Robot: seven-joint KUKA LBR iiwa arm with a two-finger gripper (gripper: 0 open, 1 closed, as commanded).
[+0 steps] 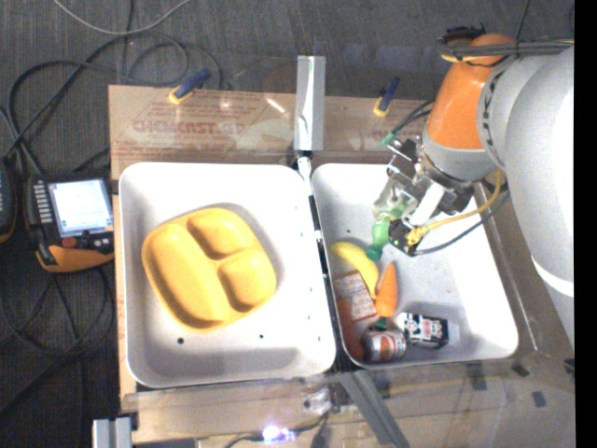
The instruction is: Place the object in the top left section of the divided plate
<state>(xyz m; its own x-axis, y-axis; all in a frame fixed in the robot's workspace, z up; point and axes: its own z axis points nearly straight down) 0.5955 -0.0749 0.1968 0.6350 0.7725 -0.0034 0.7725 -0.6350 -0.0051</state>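
1. At the lower edge of the right bin [485,329] lay a small dark can [382,345] and, just right of it, a black-and-white packet [424,329].
2. Above them, near the frame's centre, an orange carrot [387,289] leaned beside a brown bottle [353,297] and a yellow banana-like piece [354,256].
3. The yellow divided plate [213,267] sat in the left bin [149,189], left of centre, with nothing in its sections.
4. The gripper [396,215] hung over the right bin's upper middle, with a green object [381,231] directly below its tip; whether the fingers gripped it, or how far they were spread, could not be told.
5. Farther up, the arm's orange band [462,91] showed at the upper right.
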